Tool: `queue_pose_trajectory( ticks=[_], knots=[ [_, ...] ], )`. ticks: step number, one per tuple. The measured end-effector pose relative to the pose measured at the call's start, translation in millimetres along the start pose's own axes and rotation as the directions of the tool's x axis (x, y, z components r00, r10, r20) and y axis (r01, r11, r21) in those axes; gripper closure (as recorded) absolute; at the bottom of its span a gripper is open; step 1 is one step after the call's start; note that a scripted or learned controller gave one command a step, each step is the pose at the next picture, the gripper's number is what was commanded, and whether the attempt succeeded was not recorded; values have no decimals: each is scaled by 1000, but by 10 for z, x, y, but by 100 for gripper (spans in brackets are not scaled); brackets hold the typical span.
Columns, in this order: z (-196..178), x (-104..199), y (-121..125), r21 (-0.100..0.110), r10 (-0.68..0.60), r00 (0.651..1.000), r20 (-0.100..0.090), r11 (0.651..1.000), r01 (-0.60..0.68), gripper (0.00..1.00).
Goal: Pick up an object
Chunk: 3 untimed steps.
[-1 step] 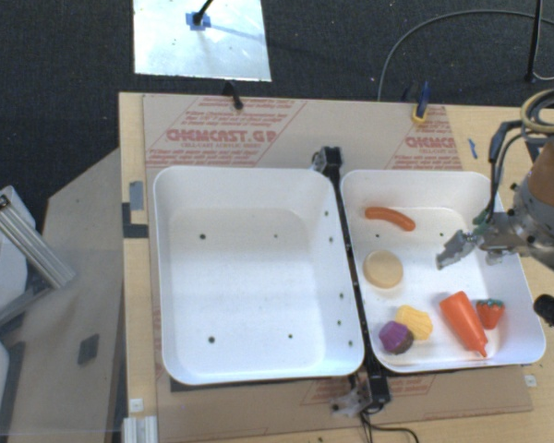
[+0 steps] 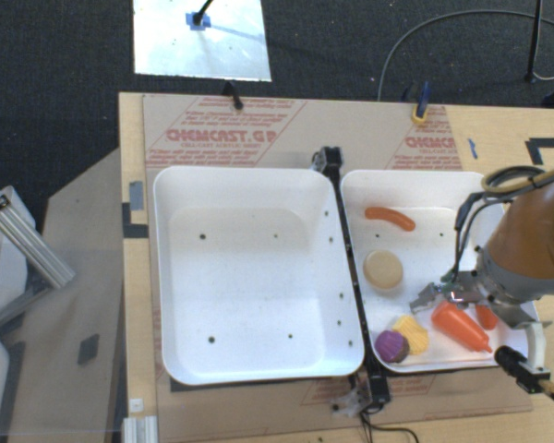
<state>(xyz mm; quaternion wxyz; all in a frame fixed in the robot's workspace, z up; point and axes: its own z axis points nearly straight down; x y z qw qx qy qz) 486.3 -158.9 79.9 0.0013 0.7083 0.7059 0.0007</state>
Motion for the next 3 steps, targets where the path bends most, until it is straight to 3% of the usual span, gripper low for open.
queue_pose_trajectory(
  ticks=[1,2,3],
  knots=[
    [-166,13,22,-2,-6,1000,-1,1000,6,100],
    [-44,567,660,-3,-15,1000,-1,1000,15,100],
    [-65,136,1698,-9,-11,1000,4,1000,11,100]
  ],
)
